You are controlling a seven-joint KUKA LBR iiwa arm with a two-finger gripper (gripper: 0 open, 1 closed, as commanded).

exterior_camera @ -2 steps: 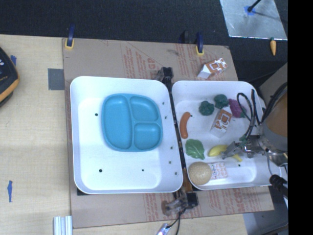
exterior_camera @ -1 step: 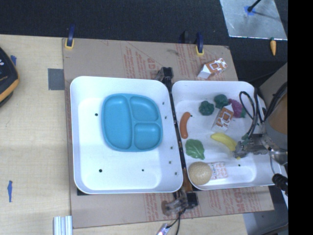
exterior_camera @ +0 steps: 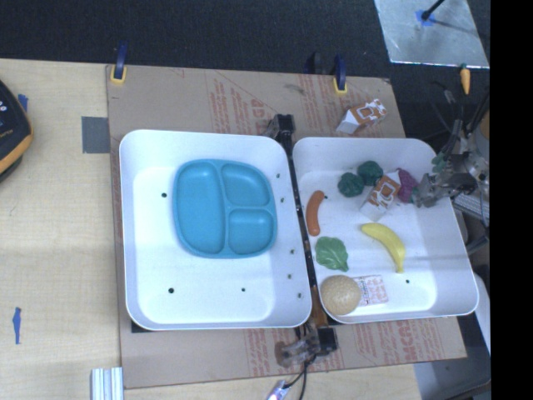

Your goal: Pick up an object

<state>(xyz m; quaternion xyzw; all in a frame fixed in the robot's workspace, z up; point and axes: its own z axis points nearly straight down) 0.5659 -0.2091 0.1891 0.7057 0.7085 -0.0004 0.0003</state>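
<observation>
The right white bin (exterior_camera: 450, 294) holds several toy foods: an orange sausage (exterior_camera: 313, 212), a dark green broccoli (exterior_camera: 360, 177), a small brown-and-white carton (exterior_camera: 385, 192), a purple piece (exterior_camera: 405, 183), a yellow banana (exterior_camera: 386, 242), a green leafy piece (exterior_camera: 332, 252), a tan bun (exterior_camera: 341, 294) and a small packet (exterior_camera: 372, 290). My gripper (exterior_camera: 428, 192) sits low at the bin's right rim, just right of the purple piece. Nothing shows in its grasp.
The left white bin (exterior_camera: 150, 298) carries a blue divided plate (exterior_camera: 225, 207). Another small carton (exterior_camera: 361, 117) lies on the cardboard behind the right bin. A dark clip (exterior_camera: 283, 126) sits at the back between the bins. A yellow-and-black device (exterior_camera: 10, 132) lies at the far left.
</observation>
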